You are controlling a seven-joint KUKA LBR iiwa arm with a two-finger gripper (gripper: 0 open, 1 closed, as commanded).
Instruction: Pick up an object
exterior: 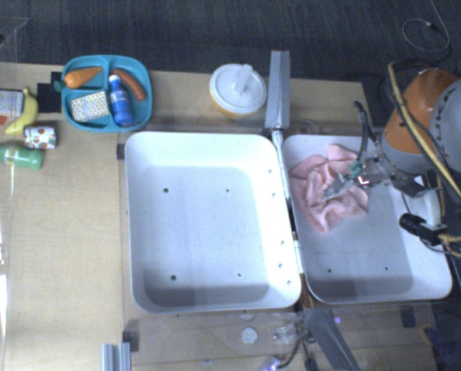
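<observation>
A crumpled pink cloth (324,192) lies in the upper left part of the right white bin (384,273). My gripper (342,185) reaches in from the right and sits low over the cloth's right side, its metal fingers (337,192) spread a little and touching the fabric. No cloth is visibly caught between the fingers. The grey arm with its orange band (423,110) stands over the bin's right edge.
The left white bin (207,222) lies beside the right one, with a metal divider bar (276,91) behind them. A white lidded cup (238,89), a blue tray of toy food (106,93), a banana, a can and a green bottle sit on the bench at back left.
</observation>
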